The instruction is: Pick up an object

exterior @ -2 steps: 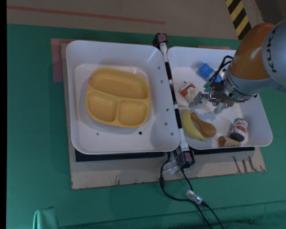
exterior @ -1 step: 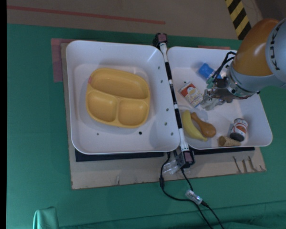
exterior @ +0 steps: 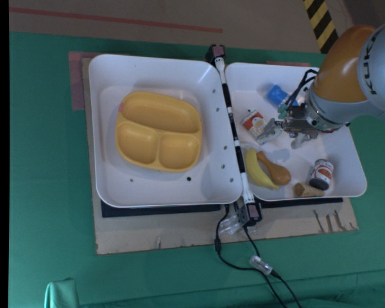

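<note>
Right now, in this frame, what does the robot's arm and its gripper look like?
The arm is a thick rounded grey body with a broad orange band above the wrist and dark KUKA lettering near the picture's right edge. Thin black cables loop beside the wrist. The gripper is a small, cluttered assembly of grey metal parts with a touch of green at its base.
</note>
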Motion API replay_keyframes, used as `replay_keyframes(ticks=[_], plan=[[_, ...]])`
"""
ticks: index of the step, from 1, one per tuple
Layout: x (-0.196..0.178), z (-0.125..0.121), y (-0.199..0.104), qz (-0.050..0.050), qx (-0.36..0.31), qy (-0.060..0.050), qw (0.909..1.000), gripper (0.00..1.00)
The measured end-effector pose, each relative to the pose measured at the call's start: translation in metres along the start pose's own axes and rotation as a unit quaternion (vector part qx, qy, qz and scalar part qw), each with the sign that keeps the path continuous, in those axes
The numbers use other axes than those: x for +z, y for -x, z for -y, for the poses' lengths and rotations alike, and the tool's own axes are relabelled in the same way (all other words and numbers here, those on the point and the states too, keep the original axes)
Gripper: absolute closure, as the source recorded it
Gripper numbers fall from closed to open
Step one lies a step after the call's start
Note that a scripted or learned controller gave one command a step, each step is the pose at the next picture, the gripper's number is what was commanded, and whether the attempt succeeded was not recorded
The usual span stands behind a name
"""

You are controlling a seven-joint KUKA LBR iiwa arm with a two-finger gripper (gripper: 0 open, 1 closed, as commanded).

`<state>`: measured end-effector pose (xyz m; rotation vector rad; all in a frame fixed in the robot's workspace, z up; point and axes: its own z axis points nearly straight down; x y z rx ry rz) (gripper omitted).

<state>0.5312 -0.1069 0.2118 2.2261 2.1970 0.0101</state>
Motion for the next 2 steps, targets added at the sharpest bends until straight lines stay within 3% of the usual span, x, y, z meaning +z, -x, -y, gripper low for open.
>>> replay_keyframes(ticks=[1,2], plan=[[0.025,-0.048,0.011,0.001,-0.004,0.002,1.0,0.0],[0.024,0.033,0.0,0.002,-0.003,0.006,1.0,0.0]])
